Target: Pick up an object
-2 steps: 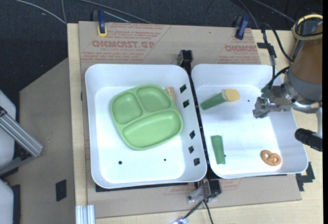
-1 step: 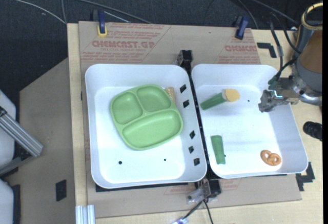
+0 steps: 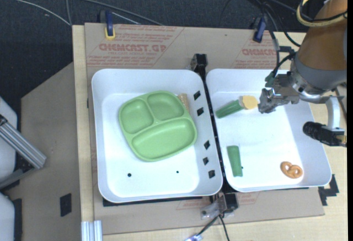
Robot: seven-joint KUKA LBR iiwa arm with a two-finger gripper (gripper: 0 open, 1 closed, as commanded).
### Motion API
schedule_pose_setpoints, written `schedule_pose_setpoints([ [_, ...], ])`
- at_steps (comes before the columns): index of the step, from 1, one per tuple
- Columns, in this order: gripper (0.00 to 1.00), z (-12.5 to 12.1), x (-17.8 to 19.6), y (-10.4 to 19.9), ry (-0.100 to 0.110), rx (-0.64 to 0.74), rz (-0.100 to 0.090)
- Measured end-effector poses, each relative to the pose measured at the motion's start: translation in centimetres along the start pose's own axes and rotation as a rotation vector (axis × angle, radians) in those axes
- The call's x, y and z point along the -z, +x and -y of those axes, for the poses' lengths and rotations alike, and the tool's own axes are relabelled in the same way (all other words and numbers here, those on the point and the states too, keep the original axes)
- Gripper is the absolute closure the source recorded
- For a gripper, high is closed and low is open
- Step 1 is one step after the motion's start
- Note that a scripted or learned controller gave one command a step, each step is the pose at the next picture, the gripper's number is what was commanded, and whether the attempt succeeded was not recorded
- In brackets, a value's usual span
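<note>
Right bin (image 3: 309,179): gripper (image 3: 267,103), finger state indiscernible, hung just beside the corn cob (image 3: 236,106), seemingly positioned to grasp it; green block (image 3: 235,160) and pretzel (image 3: 291,170) lay nearer the front.

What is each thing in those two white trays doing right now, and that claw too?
Green divided plate: flat, right way up, in the left bin.
Green and yellow toy: lying in the right bin, beside the gripper.
Green stick: lying flat, apart.
Pretzel: flat, near the front corner.
Gripper: low over the right bin.
</note>
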State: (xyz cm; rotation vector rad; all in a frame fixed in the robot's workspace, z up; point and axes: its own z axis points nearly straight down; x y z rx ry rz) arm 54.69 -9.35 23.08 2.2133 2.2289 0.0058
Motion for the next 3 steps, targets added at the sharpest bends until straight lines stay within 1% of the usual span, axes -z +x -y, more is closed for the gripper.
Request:
schedule_pose_setpoints([
  [1,1.0,-2.5,0.9,4.8,0.0,0.0,0.0],
  [3,1.0,-6.9,1.3,16.6,0.001,0.0,-0.001],
])
